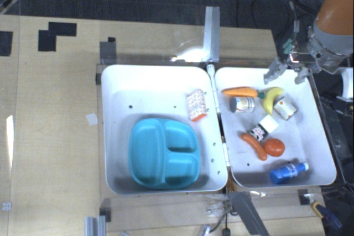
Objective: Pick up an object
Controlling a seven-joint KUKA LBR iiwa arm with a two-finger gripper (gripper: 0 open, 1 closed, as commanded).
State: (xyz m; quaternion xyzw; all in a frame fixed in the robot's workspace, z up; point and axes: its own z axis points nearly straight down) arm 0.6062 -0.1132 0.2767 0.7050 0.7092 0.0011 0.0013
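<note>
The tabletop (50, 135) carries two white bins side by side. The left bin (119, 91) contains two items: one blue divided plate (164, 153) in its lower half and one small red-and-white packet (196, 105) near its right wall.

The right bin (318, 166) contains eight items. One carrot (239, 92) lies at the top, with one small can (242, 104) just below it. One banana (272, 99) lies to the right, touching one tin (285, 109). One small white box (263, 127) sits near the centre. One sausage (254, 146) and one tomato (274, 147) lie below it. One blue bottle (287, 172) lies near the lower edge.

The gripper (286, 72) hangs over the upper right corner of the right bin, fingers spread apart, with nothing between them.
</note>
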